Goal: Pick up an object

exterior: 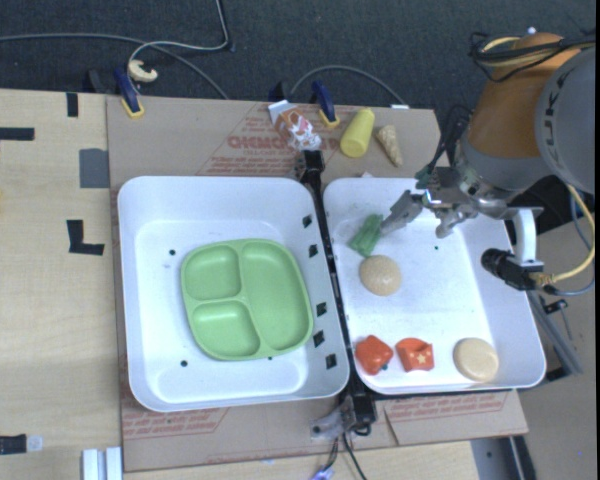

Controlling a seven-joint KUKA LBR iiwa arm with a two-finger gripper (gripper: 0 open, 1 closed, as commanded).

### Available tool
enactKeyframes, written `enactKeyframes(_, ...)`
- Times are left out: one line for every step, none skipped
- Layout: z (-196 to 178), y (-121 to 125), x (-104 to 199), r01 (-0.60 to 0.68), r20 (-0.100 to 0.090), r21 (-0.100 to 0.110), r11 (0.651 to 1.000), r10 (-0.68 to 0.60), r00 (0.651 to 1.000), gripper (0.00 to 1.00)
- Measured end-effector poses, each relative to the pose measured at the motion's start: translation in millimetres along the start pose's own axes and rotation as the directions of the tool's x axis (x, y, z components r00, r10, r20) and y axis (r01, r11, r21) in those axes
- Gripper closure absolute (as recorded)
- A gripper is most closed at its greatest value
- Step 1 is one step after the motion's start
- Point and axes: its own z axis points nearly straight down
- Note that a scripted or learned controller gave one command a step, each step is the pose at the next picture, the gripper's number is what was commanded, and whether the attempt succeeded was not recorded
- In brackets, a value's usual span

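A grey robot arm (565,98) is reaching in from the right edge of the view, its thick upper segment filling the top right corner. An orange band (515,93) is wrapping the arm just above the wrist. Below the band, the wrist is angling down and to the left, ending in a two-finger gripper (422,218). The two fingers are standing spread apart, one pointing left, the other pointing down, with nothing between them. Cables are looping around the wrist's right side.
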Motion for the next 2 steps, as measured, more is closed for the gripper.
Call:
enactKeyframes(82,19,7,0.001,0.0,0.002,1.0,-0.001,1.0,0.0)
enactKeyframes(124,-27,5,0.0,0.0,-0.003,1.0,0.0,1.0,0.0)
